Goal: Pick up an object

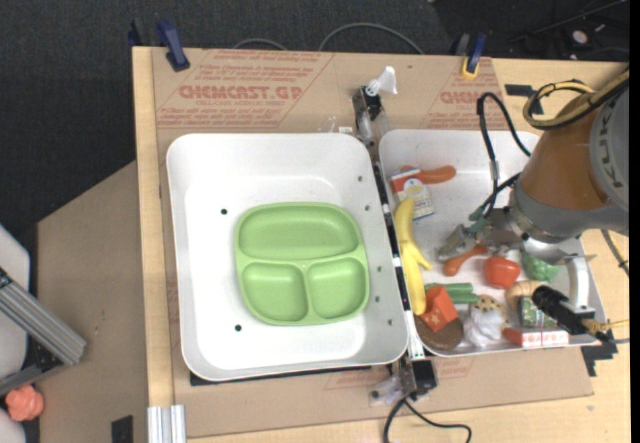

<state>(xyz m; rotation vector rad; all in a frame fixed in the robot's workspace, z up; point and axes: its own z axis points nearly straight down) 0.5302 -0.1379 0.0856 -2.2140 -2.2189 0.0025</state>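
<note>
My gripper (pixel 462 234) is low in the right bin (pixel 455 146), near its middle, reaching in from the right. Just below it lies an orange carrot-like piece (pixel 458 259), and I cannot tell whether the two touch. A red-orange tomato-like object (pixel 502 271) sits right beside that piece. A yellow banana (pixel 406 251) runs along the bin's left wall. At the bin's far end lie a long orange piece (pixel 436 174) and a small red and white carton (pixel 413 195). The arm's wrist hides the bin's right side.
The left bin (pixel 200 181) holds a green divided plate (pixel 301 262). Along the right bin's near edge crowd a green stick (pixel 458 289), an orange block (pixel 440 306), a brown piece (pixel 446 333), a white crumpled thing (pixel 485 327) and a red label (pixel 535 338).
</note>
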